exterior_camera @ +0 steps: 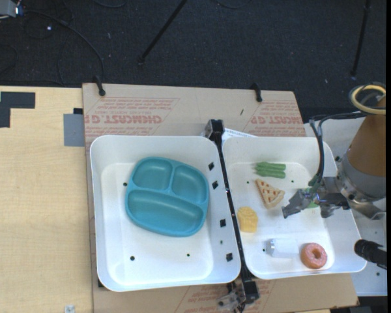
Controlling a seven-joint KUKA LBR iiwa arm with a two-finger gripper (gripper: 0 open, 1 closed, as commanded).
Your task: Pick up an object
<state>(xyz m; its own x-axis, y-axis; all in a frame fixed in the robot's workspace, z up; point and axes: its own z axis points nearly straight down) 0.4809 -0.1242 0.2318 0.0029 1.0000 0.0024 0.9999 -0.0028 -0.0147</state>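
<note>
The right bin (293, 145) holds several toy foods. A green bean bundle (270, 169) lies near its back, and a pizza-like wedge (270, 192) sits just in front of it. A yellow block (247, 219) rests by the bin's left wall. At the front right lies a pink donut (313, 255), with a small pale object (274, 247) to its left. My gripper (293, 207) reaches in from the right, low over the bin floor, just right of the wedge and apart from it. Nothing shows in its grasp.
The left bin (111, 175) bears a teal divided plate (167, 195). A black divider (225, 207) runs between the bins. The arm's grey body and orange band (371, 149) stand over the right bin's right edge. Cardboard lies under both bins.
</note>
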